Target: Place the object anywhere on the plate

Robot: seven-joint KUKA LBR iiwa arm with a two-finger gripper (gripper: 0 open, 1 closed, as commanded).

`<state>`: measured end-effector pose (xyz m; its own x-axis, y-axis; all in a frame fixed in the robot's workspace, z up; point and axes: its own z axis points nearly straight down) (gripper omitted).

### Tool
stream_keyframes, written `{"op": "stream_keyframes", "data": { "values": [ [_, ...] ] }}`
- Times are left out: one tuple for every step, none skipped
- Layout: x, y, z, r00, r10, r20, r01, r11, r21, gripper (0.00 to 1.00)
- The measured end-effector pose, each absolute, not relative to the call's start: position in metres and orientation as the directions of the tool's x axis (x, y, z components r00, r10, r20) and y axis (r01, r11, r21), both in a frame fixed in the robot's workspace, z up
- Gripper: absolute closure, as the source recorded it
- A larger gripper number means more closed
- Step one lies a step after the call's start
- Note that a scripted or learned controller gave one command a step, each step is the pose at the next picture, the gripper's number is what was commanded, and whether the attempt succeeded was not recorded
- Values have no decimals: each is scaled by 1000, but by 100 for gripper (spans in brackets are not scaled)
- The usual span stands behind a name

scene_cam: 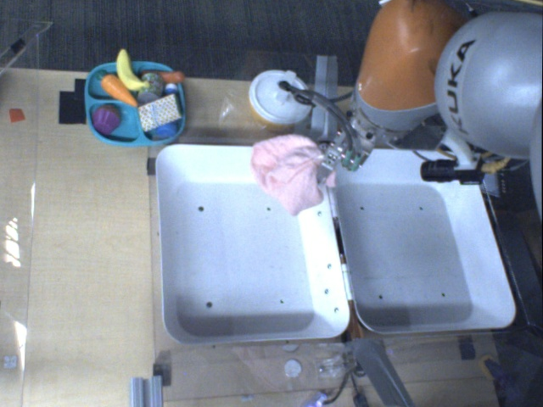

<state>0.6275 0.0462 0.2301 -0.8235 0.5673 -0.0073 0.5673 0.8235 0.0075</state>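
Item: pink cloth (288,175), bunched, hanging over the left bin's (187,312) upper right corner. We judge it carried, not yet placed. Gripper (333,158) touches its right edge; whether it clamps the cloth, we cannot tell. Blue plate (95,130) well apart, upper left.
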Motion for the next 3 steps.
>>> {"op": "stream_keyframes", "data": {
  "values": [
    [612, 104, 235, -979, 201, -10, 201, 980, 6, 100],
    [600, 154, 231, -1000, -1, -12, -1, 1000, 5, 100],
    [600, 154, 232, -1000, 0, -13, -1, 1000, 6, 0]
  ]
}}
